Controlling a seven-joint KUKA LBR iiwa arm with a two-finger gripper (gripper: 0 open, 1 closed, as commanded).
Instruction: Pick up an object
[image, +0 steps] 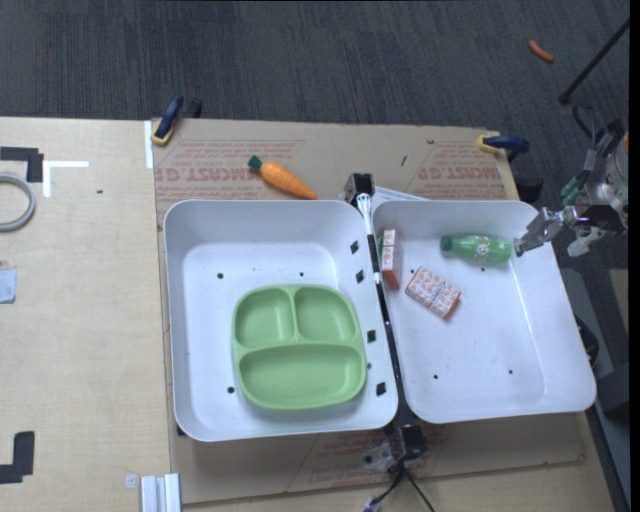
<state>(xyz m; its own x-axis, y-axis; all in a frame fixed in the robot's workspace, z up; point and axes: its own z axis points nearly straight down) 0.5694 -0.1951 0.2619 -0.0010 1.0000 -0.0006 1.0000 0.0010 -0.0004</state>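
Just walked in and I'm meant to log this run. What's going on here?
The arm's hand is at the right bin's upper right edge, its tip next to the cap end of the green bottle lying there. Nothing is lifted yet. Two small boxes lie nearby; the left bin holds a green divided plate.

Bright, even light; soft shadows

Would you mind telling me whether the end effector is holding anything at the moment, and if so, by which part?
Nothing is held. The end effector sits at the right bin's upper right edge, beside the green bottle's end, with nothing between its fingers.
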